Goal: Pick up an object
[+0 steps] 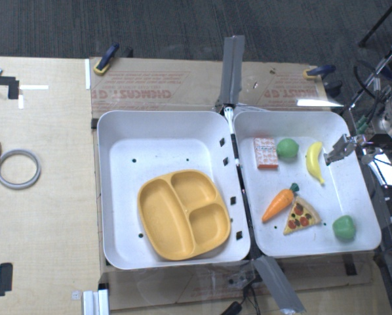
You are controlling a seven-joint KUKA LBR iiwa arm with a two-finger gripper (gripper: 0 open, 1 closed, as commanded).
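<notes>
The right bin (353, 189) holds several toy foods: a red and white box (266, 153), a green ball (288, 149), a yellow banana (314, 161), an orange carrot (278, 204), a pizza slice (301, 216) and a green lump (344, 228). My gripper (338, 151) reaches in over the bin's right side, just right of the banana and close to its upper half. Nothing is visibly held in it.
In the left bin (117, 176) lies a yellow divided plate (183, 213). A grey post (233, 71) stands behind the seam between the bins. Blue clamps (106, 58) (320, 71) pin the cardboard at the back. A tape roll (18, 168) lies on the bench at far left.
</notes>
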